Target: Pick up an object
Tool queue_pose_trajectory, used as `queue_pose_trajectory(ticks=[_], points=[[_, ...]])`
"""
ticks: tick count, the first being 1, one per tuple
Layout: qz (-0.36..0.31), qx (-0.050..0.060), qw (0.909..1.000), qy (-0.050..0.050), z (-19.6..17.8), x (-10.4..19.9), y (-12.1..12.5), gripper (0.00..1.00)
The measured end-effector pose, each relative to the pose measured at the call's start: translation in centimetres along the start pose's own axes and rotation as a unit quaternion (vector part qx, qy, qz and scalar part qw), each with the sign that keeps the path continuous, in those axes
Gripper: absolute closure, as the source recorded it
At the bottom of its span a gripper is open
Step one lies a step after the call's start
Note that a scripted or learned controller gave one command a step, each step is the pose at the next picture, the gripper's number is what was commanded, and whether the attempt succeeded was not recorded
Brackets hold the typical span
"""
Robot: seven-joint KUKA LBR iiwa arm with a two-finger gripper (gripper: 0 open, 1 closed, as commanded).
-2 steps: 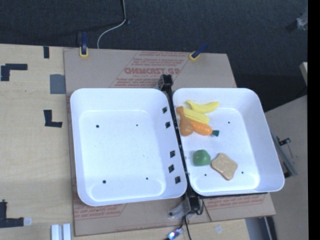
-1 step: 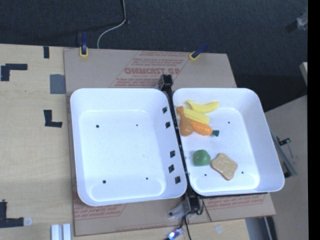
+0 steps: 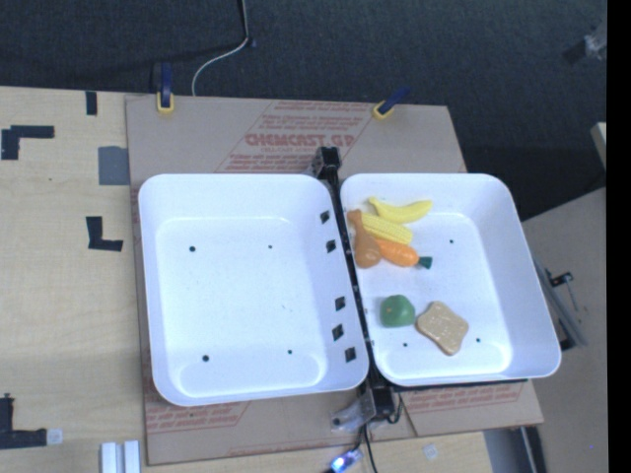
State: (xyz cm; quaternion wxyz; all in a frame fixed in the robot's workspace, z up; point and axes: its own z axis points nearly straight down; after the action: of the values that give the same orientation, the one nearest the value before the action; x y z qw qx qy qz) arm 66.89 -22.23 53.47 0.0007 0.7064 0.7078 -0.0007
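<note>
**Mia:** What is sitting on the far left?

**Ben:** The wooden bench (image 3: 59,294) is lying there, with black tape marks on it. Next comes a sheet of brown cardboard (image 3: 286,141) with red letters. The two bins are resting on it.

**Mia:** What is the left bin doing?

**Ben:** The left bin (image 3: 153,264) is just sitting there, white and smooth, with round corners and a few small dark dots on its floor. It is touching the right bin (image 3: 523,294) along the middle.

**Mia:** And where are the toys waiting?

**Ben:** All in the right bin. An orange lump (image 3: 365,251) is sitting against the left wall. A bumpy yellow corn (image 3: 385,229) is lying on top of a smooth orange carrot (image 3: 399,254) (it has a tiny green end). A curved yellow banana (image 3: 400,208) is lying just above them. Lower down, a round green ball-shaped thing (image 3: 397,310) is sitting near a flat tan piece of toast (image 3: 443,327).

**Mia:** Is the arm grabbing anything?

**Ben:** I cannot tell what the grabber is doing. I think the picking is not started yet. Next, I think it needs to be coming down over one toy. The green one and the toast are sitting apart, so they look easiest.
</note>
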Motion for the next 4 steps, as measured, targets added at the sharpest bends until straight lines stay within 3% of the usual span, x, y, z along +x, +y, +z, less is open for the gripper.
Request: queue_pose_trajectory(ticks=[4], points=[[0.000, 0.000, 1.0000, 0.000, 0.01, 0.01, 0.00, 1.00]])
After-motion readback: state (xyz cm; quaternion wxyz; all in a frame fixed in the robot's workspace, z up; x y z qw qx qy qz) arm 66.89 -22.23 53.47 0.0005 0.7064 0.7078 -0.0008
